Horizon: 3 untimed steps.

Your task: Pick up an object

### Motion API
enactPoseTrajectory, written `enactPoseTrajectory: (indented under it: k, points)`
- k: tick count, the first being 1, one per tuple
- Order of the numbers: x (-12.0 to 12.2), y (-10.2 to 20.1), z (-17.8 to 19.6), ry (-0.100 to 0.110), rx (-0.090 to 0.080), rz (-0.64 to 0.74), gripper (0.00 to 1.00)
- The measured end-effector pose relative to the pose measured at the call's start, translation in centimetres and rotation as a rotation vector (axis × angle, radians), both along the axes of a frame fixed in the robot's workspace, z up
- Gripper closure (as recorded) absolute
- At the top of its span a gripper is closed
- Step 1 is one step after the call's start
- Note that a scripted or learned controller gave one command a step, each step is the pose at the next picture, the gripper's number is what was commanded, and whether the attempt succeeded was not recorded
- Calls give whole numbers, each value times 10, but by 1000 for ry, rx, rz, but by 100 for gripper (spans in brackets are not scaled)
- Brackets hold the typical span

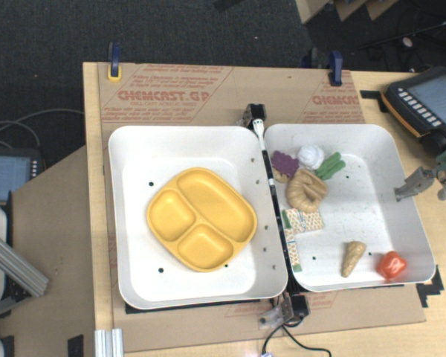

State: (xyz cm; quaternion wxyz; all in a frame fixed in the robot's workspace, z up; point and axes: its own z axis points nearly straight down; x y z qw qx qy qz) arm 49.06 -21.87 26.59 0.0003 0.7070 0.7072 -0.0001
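The right bin [372, 199] holds several small items. A purple piece [285, 162], a white ball [310, 155] and a green piece [331, 166] cluster at its far left. A tan pastry-shaped toy [306, 188] lies just in front of them, above a patterned flat packet [302, 220]. A tan cone-shaped item [352, 257] and a red round item [392, 265] lie near the front right corner. My gripper [424, 183] is low at the view's right edge, just outside the bin's right rim, apart from all items.
The left bin [134, 162] holds a yellow divided plate [201, 218]. A dark tablet-like device [424, 103] lies on the bench at the far right. Clamps [115, 69] pin the cardboard sheet at the back edge.
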Motion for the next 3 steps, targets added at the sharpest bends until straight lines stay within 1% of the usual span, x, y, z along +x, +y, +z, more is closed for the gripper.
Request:
enactPoseTrajectory:
  k: [1, 2, 3]
  points:
    - [19, 2, -156, 14, 7, 1, 0]
    - [101, 36, -183, -3, 1, 6, 0]
    - [152, 87, -184, 25, 5, 9, 0]
